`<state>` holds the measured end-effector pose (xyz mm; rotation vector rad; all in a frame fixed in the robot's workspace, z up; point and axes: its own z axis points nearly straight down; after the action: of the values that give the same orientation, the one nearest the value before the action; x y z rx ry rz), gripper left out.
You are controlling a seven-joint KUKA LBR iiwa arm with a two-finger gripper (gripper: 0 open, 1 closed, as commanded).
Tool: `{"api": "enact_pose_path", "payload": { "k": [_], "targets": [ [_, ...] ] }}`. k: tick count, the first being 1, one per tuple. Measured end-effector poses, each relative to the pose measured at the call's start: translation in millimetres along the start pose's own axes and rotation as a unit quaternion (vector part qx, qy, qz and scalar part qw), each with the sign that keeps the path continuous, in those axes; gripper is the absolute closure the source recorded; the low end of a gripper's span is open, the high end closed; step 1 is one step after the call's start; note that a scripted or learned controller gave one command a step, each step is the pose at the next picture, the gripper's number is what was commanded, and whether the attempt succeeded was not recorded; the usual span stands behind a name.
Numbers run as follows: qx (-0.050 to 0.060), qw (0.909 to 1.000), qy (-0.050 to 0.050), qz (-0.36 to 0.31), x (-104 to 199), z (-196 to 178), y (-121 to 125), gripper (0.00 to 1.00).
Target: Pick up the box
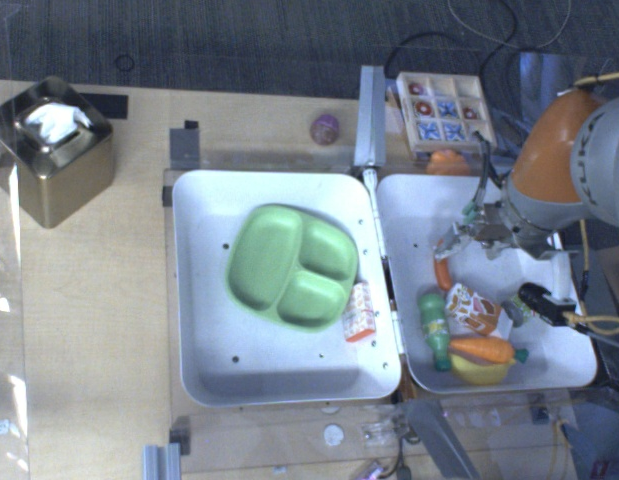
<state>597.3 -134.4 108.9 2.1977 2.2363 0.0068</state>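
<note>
A small white and red box (359, 312) lies in the left bin (204, 368), leaning against the right edge of a green divided plate (292, 265). In the right bin (574, 363) lies an orange and white patterned packet (474, 311). My gripper (477, 236) hangs over the upper middle of the right bin, just above and to the right of a small red-orange sausage-shaped piece (444, 269). It is far from the white and red box and nothing shows in its grasp.
At the right bin's front lie a green bottle (435, 325), a carrot (482, 349) and a yellow banana (481, 370). Behind the bins are a purple ball (325, 128), a tile game board (444, 110) and an orange object (447, 161). A brass tissue box (55, 153) stands far left.
</note>
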Motion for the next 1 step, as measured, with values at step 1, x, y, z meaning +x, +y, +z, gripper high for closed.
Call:
{"api": "enact_pose_path", "payload": {
  "k": [1],
  "targets": [
    [-0.004, 1.0000, -0.001, 0.002, 35.7, 18.3, -53.4, 0.00]
  ]
}}
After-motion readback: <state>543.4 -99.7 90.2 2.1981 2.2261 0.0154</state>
